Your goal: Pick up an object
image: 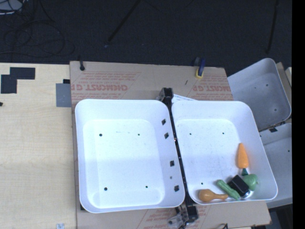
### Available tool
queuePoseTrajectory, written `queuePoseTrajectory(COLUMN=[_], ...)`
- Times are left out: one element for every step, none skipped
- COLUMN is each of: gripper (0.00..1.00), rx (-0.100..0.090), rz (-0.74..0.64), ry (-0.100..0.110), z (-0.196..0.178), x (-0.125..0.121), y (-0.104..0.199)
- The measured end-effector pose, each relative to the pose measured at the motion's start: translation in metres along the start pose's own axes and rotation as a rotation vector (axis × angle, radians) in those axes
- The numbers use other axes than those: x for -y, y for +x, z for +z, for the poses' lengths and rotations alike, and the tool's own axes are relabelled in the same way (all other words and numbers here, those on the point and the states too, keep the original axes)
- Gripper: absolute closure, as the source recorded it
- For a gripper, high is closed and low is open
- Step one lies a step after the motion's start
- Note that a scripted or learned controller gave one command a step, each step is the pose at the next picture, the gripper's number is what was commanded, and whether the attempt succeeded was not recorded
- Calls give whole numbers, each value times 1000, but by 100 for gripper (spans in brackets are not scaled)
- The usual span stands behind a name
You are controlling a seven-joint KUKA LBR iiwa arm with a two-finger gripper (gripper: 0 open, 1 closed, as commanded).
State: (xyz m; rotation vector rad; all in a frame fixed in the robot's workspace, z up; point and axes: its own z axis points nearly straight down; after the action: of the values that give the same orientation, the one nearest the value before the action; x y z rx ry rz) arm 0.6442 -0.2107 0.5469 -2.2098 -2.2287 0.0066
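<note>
Right bin, five o'clock corner: orange carrot-shaped piece upright at the right wall, green piece and black block touching below it, yellow-orange gourd-shaped piece at seven o'clock of those.

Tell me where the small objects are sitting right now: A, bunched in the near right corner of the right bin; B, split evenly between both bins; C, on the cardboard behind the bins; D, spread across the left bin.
A: the orange carrot-shaped toy, green toy, black block and yellow-orange gourd-shaped toy all lie in the right bin, near its front right corner.
</note>
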Motion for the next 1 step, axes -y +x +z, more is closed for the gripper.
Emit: queuePoseTrajectory(gripper=[100], rx=[-2], rz=[2], ry=[-1], z=[10], x=[0], y=[-1])
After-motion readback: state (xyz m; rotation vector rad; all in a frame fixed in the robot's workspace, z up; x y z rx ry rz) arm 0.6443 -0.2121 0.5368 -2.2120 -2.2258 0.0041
